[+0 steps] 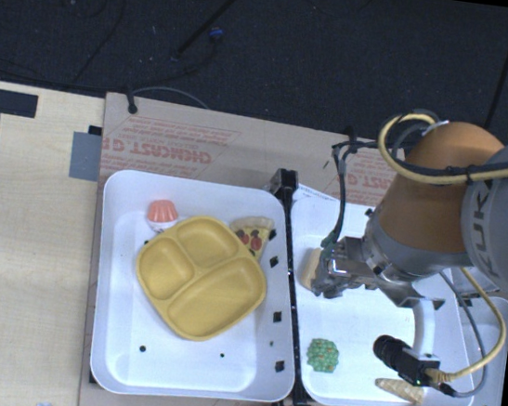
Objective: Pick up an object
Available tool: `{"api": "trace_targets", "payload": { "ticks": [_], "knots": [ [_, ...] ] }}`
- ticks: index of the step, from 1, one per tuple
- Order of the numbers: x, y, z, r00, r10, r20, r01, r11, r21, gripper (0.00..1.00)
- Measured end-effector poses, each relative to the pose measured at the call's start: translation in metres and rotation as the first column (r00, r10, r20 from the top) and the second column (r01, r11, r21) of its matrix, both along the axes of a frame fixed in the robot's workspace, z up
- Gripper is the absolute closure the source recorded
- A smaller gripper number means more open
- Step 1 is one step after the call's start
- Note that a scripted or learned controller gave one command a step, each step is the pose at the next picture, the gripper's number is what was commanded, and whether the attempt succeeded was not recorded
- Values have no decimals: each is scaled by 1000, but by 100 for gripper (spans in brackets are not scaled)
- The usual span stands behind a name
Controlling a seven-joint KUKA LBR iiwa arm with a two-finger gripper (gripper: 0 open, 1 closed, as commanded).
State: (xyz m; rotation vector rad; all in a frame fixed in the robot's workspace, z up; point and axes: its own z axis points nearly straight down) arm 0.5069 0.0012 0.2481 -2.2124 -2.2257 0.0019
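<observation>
My gripper point(328, 280) hangs low over the left part of the right bin point(353, 398), close to the wall between the two bins. A small pale yellowish thing point(309, 267) shows just left of it against that wall; whether the gripper touches it I cannot tell. A green knobbly ball point(323, 354) lies in the right bin, below the gripper and apart from it. A tan elongated piece point(399, 389) rests near that bin's front right.
The left bin point(101, 279) holds a yellow divided plate point(201, 277), a pink cupcake toy point(162, 214) at its upper left and a pizza slice toy point(252, 234) at its upper right. The arm's orange band point(434, 190) covers the right bin's back.
</observation>
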Motion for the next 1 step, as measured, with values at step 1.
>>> {"api": "trace_targets", "payload": {
  "ticks": [1],
  "knots": [
    [4, 58, 1, 1000, 0, -1, 0, 1000, -1, 100]
  ]
}}
